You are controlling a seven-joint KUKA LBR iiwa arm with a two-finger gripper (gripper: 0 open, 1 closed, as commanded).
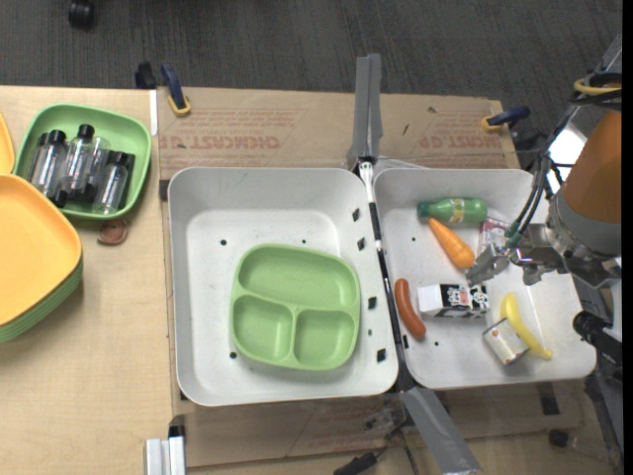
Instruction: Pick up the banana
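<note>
Yellow curved banana [525,328]: small white-and-tan block [502,343] touching its left; black-and-white carton [454,300] near; bare white bin floor [559,339] to its right.

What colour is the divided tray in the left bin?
Light green tray, seen clearly in the camera view.

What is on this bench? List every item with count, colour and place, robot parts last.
banana: 1, yellow, right bin, near edge
carrot: 1, orange, right bin, middle
sausage: 1, red-brown, right bin, left side
bottle: 1, green, right bin, far side
carton: 1, white and black, right bin, centre
small box: 1, white, beside banana
divided plate: 1, green, left bin
vials: several, dark-capped, green tray, left
yellow plates: stack, far left
gripper: 1, grey, above right bin, near carrot
</note>
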